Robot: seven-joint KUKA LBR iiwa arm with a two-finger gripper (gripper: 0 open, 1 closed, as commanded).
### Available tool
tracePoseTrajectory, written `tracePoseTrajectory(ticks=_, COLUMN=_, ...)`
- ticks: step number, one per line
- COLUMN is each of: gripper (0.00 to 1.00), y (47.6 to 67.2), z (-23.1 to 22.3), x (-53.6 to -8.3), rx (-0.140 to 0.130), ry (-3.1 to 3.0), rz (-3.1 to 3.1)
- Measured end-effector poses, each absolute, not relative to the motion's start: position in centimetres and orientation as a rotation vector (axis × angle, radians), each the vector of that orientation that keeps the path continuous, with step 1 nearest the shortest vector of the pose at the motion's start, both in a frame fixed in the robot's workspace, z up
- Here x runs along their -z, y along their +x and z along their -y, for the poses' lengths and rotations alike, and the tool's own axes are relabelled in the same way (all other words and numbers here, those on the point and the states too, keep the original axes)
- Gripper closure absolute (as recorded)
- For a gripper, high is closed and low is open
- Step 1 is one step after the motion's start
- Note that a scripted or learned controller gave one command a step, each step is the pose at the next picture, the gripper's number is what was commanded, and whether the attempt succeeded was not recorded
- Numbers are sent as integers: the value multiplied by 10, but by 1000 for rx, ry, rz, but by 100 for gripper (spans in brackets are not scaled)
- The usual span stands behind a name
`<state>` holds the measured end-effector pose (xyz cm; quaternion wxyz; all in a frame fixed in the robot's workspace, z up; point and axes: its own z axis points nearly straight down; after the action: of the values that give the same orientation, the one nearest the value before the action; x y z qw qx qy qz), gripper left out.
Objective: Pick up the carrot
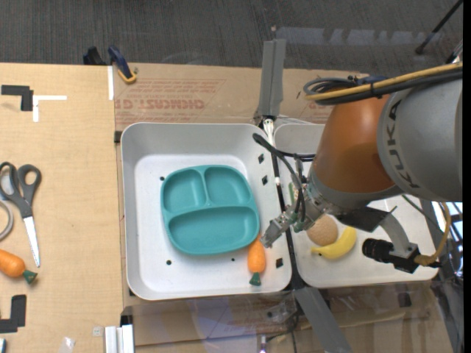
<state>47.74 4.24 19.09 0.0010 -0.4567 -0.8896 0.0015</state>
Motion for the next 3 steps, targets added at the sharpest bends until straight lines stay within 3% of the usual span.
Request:
tracePoseTrajectory(ticks=1, gripper=0, y=525, z=-28, x=-191, rx=-4, ry=-1741, rz=2615)
tracePoseTrajectory(ticks=2, gripper=0, y=481, z=-45, x=-191, rx=-7, ry=-1962, rz=2451)
tracePoseTrajectory(ticks=3, gripper=0, y=496, z=-46, x=-191, rx=-6, ry=-1987, rz=2432)
